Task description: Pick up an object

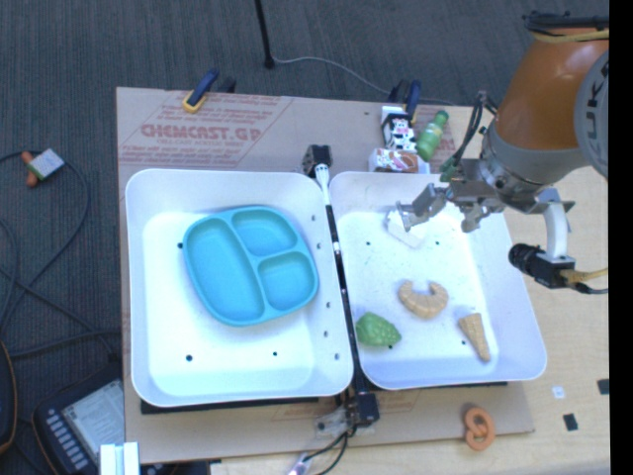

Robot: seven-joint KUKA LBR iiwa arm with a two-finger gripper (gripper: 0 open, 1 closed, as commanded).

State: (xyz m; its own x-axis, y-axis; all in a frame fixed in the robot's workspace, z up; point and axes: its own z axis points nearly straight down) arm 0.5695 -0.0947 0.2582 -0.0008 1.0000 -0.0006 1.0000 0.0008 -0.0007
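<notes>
Gripper (pixel 443 209) open over right bin (pixel 514 364); board (pixel 208 127) reads "CHEMCAST GP".

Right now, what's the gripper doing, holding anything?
Gripper: jaws spread open, nothing between them, over the right bin.

The end effector (pixel 442 209) hangs over the far part of the right bin (pixel 514 295), its fingers spread apart with nothing between them. Nearer the camera from it lie a tan croissant-shaped toy (pixel 423 299), a cone-shaped piece (pixel 476 335) and a green leafy toy (pixel 377 331). To its left, the left bin (pixel 158 364) holds a blue divided plate (pixel 249 263).
</notes>
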